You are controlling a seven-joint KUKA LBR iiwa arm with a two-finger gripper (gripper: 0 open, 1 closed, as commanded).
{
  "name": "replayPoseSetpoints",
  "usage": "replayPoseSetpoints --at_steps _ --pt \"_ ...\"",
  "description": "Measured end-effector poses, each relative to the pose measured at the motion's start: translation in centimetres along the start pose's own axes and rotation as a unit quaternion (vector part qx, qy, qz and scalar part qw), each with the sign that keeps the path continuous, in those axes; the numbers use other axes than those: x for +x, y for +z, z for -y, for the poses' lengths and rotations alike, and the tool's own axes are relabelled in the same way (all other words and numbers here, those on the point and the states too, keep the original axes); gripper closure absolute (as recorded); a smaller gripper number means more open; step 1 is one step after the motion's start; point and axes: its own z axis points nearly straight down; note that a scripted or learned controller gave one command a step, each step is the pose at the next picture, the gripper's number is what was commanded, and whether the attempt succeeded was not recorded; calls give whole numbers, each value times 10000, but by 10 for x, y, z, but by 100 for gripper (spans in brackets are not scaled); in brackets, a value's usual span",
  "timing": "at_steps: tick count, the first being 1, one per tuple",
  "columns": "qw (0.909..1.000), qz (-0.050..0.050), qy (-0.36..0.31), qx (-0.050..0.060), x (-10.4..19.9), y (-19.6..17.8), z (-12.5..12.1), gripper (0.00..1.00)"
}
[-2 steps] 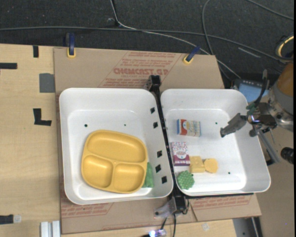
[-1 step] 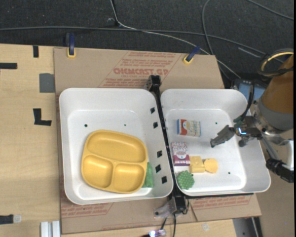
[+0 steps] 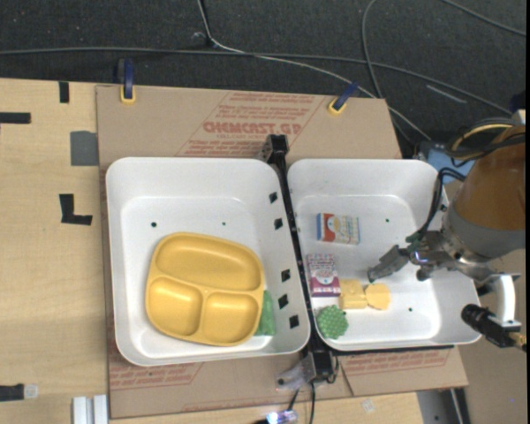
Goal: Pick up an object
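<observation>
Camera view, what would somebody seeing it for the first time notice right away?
The big yellow divided tray in the left bin grabs the eye first. In the right bin, the pincer reaches in from the right, just above a pale yellow piece, with a green object and two small printed cards nearby.

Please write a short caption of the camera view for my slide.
Gripper hovering above a yellow block in the right bin; yellow divided plate in the left bin.
</observation>
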Motion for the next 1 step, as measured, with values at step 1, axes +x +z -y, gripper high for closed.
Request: replayPoseSetpoints --at_steps 1 --pt "10000 -1 -9 -5 5 53 -8 0"
